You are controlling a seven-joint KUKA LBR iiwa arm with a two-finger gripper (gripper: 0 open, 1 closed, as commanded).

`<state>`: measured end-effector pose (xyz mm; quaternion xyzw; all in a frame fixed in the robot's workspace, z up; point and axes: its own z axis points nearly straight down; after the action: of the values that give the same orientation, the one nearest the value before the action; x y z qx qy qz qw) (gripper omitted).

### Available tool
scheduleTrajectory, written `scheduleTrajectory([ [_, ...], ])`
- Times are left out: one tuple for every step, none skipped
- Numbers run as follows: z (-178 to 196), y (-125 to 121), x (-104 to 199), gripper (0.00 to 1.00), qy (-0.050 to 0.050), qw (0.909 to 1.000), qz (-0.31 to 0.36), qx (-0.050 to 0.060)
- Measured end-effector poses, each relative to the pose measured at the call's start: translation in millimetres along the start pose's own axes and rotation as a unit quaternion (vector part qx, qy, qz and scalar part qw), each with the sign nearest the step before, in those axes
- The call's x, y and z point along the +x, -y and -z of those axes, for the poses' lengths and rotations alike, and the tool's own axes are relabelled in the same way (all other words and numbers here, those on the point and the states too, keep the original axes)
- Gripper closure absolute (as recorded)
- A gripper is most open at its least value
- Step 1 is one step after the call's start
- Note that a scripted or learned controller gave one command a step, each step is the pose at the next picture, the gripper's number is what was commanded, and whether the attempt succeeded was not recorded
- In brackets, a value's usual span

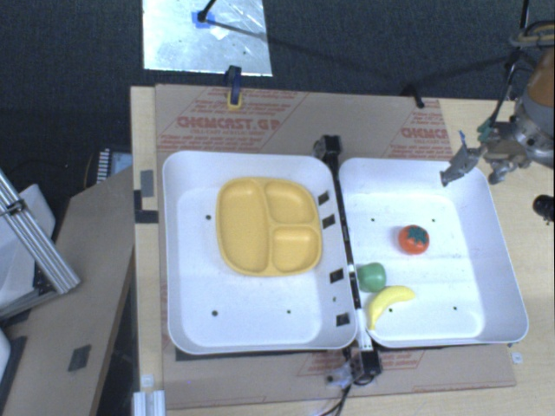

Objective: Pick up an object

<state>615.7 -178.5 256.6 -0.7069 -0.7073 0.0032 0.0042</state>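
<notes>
In the right bin (486,319) lie three toy foods. A red tomato with a green top (414,239) sits near the middle. A small green piece (372,276) and a yellow banana (389,302) lie side by side by the bin's left wall. My gripper (474,173) hovers over the far right corner of this bin, well above and behind the tomato. Its two fingers are spread apart, open, with nothing between them.
The left bin (191,319) holds a yellow divided plate (267,225). A black divider strip (341,232) runs between the bins. Cardboard (286,115) lies under both bins, and a shiny sheet (206,24) lies behind them.
</notes>
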Motion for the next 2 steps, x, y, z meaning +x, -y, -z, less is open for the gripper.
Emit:
scheduleTrajectory([
  [8,-2,1,0.00,0.001,1.0000,0.002,-0.006],
  [-48,-7,-8,0.00,0.001,1.0000,0.000,-0.005],
])
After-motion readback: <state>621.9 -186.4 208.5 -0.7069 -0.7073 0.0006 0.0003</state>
